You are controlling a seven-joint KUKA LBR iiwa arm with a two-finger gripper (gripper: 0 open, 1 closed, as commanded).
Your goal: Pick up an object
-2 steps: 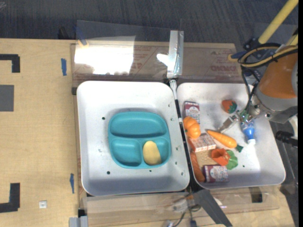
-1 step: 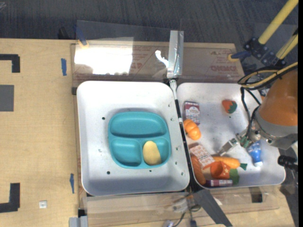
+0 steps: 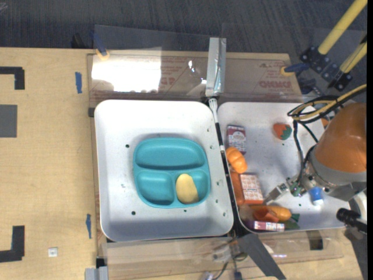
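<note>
Seen from above, a grey robot arm with an orange band (image 3: 348,137) reaches in from the right over the right-hand bin (image 3: 262,118) of two shallow white bins set side by side on a wooden surface (image 3: 41,174). Its hand (image 3: 278,191) hangs low over the bin's lower middle, just right of a red-and-white packet (image 3: 250,188); whether it is clenched or released cannot be told at this size, and nothing shows between its fingers. Along that bin's left wall lie a small dark red carton (image 3: 236,137), an orange toy (image 3: 236,160) just below it, then the packet, with a cluster of red, orange and green items (image 3: 271,216) near the front edge. A small orange-and-green piece (image 3: 282,130) sits apart toward the back. The left bin (image 3: 116,127) holds a teal divided tray (image 3: 169,156), and a yellow potato-shaped toy (image 3: 186,188) rests in the tray's lower right compartment. Clear plastic sheeting (image 3: 151,69) stands behind both bins.
</note>
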